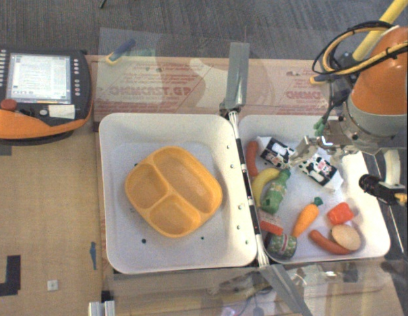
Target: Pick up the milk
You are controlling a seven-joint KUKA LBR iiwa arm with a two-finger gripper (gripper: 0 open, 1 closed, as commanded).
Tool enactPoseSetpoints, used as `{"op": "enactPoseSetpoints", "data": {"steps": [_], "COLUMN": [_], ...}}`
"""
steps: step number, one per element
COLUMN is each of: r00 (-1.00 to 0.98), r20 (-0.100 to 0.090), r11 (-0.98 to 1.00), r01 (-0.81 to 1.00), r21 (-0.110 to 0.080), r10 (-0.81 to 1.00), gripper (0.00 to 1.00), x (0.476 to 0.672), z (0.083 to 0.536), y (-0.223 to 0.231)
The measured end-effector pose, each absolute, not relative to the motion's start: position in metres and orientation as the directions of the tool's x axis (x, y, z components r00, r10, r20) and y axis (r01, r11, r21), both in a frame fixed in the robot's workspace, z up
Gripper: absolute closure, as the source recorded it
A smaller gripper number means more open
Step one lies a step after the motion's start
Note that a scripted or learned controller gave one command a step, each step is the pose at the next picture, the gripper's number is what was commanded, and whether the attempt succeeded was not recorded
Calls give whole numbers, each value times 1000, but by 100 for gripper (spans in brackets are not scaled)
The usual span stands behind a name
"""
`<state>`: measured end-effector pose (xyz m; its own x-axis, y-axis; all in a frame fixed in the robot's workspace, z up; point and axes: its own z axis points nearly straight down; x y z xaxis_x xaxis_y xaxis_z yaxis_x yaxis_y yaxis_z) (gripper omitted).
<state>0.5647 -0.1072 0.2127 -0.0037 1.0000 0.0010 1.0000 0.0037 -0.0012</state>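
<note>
Milk carton lying tilted in the right bin, up and to the view's right of the green bottle; small boxy shape, white with black cow patches, probably smooth moulded plastic and light to lift. Gripper hanging low just above the carton, also up and to the right of the green bottle; metal fingers apart, nothing clamped between them, seemingly spread to straddle the carton's narrow sides before closing. Wrist brought in from the view's right, likely to come down clear of the clutter.

Second black-and-white box directly above the green bottle, near enough in pattern to be mistaken for the target; hard to tell the two apart at this size. Banana touching the green bottle's left side, curved and glossy; carrot below and right of it, tapered, green-topped. Orange divided plate far left of the green bottle, rounded, three shallow compartments, matte.

Grasp judged not yet made; carton's slant a likely cause of slipping on closure.
</note>
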Motion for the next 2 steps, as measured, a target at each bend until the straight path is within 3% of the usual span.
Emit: {"op": "enactPoseSetpoints", "data": {"steps": [1, 2], "r00": [73, 76], "r20": [0, 0], "r11": [-73, -76], "r01": [997, 997], "r21": [2, 3], "r10": [997, 997], "gripper": [0, 100], "x": [563, 563], "z": [98, 108], "y": [-167, -168]}}
